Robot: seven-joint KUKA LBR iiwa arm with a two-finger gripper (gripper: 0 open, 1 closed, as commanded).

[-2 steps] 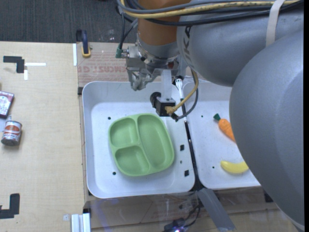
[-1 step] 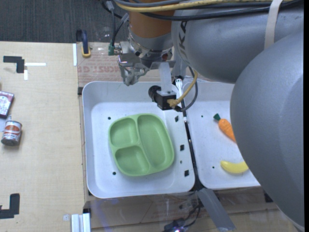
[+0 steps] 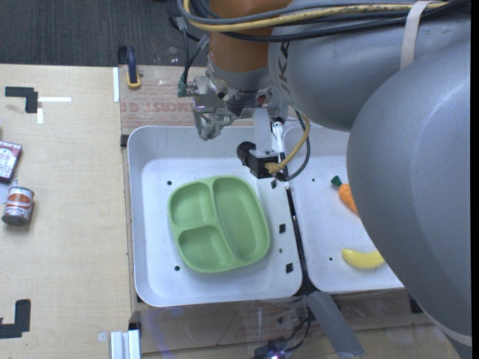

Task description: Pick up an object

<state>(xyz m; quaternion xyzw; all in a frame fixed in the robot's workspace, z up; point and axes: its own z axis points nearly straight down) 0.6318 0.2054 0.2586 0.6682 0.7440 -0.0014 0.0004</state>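
Observation:
A green divided plate (image 3: 219, 224) lies in the left white bin (image 3: 150, 200), near its middle. My gripper (image 3: 209, 128) hangs over the back edge of that bin, above and behind the plate, with nothing seen between its fingers. In the right bin (image 3: 322, 223) lie a yellow banana (image 3: 362, 259) and an orange carrot (image 3: 346, 195), both partly hidden by the grey arm.
On the wooden bench to the left stand a small can (image 3: 18, 205) and a dark red packet (image 3: 7, 160). A blue clamp (image 3: 130, 67) sits at the bench's back edge. The arm's bulk covers most of the right bin.

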